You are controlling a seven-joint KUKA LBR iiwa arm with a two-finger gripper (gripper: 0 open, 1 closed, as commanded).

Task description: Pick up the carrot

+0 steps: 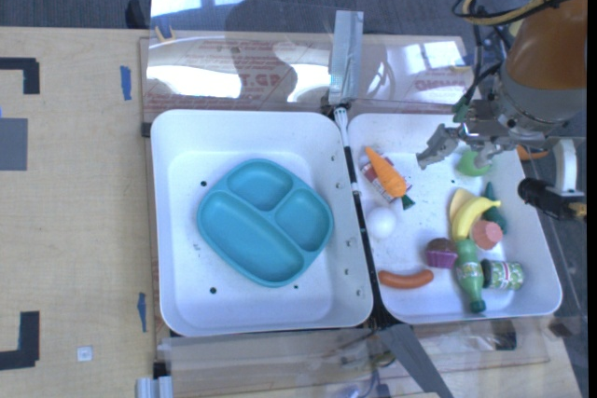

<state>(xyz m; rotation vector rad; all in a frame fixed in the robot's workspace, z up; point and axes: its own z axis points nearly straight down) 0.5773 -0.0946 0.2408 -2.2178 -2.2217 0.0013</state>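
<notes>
left bin (pixel 177 200) holds a blue divided plate (pixel 266 221). right bin (pixel 541 284) holds mixed toy food. gripper (pixel 457 144) hovers over its upper part, fingers spread, grasping nothing. carrot (pixel 385 171) lies near the divider, apart from the gripper.

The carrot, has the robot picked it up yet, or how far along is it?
Not yet. The carrot lies in the right bin, near its left wall, beside a white egg. The gripper hangs over the bin's upper part, to the right of the carrot, nothing visibly in it. Reaching, closing and lifting are all left.
</notes>
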